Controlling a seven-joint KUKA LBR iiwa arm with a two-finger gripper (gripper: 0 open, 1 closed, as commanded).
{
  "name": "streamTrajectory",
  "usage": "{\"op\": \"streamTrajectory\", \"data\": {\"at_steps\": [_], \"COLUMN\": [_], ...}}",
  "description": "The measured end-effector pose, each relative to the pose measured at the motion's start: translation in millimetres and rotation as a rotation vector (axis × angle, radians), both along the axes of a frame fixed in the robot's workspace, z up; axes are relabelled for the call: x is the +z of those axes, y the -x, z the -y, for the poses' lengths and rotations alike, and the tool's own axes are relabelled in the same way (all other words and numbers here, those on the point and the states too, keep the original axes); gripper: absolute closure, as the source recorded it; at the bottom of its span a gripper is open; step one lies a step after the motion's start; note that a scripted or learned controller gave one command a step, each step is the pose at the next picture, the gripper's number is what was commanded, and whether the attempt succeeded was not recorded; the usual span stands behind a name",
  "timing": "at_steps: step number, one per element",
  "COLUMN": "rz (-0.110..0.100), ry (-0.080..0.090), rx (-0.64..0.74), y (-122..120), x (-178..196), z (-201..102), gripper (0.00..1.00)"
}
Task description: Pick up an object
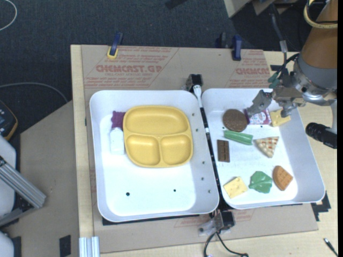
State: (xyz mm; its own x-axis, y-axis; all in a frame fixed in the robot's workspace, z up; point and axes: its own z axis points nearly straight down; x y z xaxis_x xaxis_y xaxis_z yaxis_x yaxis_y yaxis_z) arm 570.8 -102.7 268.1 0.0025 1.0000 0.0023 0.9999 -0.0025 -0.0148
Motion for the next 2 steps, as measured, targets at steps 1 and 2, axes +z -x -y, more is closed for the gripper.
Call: {"op": "streamTrajectory", "data": {"at_steps": [1, 2], "rz": [0.013, 0.009], "ry": [0.001, 0.001], "rx": [0.003, 0.001], "y": [-2, -3], "x": [7, -36], "z": [0, 4], "gripper": [0.00, 0.00]}}
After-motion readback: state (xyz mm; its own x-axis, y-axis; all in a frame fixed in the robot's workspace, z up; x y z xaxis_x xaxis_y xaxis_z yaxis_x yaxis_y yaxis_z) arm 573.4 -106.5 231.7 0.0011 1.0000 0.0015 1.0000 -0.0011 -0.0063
